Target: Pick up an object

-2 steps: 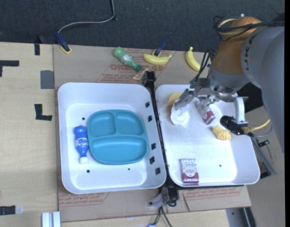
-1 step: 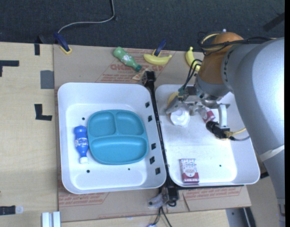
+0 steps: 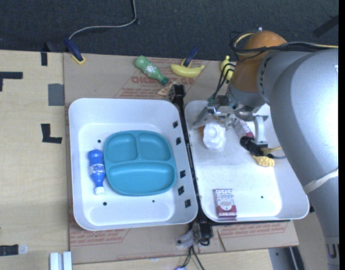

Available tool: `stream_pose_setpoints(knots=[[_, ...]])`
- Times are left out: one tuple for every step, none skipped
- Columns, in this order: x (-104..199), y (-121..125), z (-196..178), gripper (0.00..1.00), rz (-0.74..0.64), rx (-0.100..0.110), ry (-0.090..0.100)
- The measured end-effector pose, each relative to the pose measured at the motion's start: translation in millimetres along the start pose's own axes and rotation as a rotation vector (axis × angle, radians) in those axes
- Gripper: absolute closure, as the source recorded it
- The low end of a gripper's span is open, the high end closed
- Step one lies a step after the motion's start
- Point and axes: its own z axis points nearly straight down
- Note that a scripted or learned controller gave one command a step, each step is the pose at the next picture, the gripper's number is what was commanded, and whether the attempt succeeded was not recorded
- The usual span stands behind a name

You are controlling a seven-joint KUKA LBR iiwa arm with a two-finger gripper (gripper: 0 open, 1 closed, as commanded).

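The grey arm [image 3: 307,111] enters from 3 o'clock and reaches over the right bin [image 3: 285,204], its orange band [image 3: 256,55] at about 1 o'clock. The gripper [image 3: 220,117] is at the far left part of that bin, just above a white crumpled object [image 3: 214,136]. How far the tool is open cannot be told, nor whether it has hold of anything; the white object lies directly below the tool, and contact cannot be confirmed.

Right bin contents: the white crumpled object at 11 o'clock within the bin; a small yellow item [image 3: 265,161] near 3 o'clock, beside a dark part of the tool assembly; a red and white packet [image 3: 225,202] at 6 o'clock, flat near the front wall.

Left bin [image 3: 82,207] contents: a blue divided plate [image 3: 140,162] at centre; a blue bottle [image 3: 96,170] with a white cap just beside the plate at 9 o'clock, lying flat.

Outside the bins, on the cardboard at 12 o'clock: a green bottle [image 3: 150,70] and a yellow banana [image 3: 187,70], near each other but apart.
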Motion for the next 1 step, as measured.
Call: stream_pose_setpoints(knots=[[-0.5,0.0,-10.2,1.0,0.0,0.0,-0.002]])
